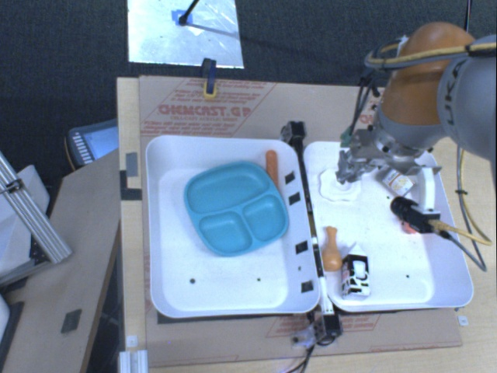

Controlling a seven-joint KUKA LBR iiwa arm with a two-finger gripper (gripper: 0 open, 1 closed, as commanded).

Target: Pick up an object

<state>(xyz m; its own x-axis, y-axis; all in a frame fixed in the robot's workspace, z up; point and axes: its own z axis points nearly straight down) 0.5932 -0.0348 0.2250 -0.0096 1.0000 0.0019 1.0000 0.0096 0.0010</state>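
The gripper [347, 169] hangs over a flat white piece [339, 186] near the right bin's [450, 286] far-left edge; its opening is too blurred to tell. Bare floor lies mid-bin, the black-and-white carton [356, 277] at the near rim

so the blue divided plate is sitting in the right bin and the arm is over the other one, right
Not quite. The camera view shows the blue divided plate in the left bin, not the right one. The end effector is over the right bin, so the arm is over the other bin.
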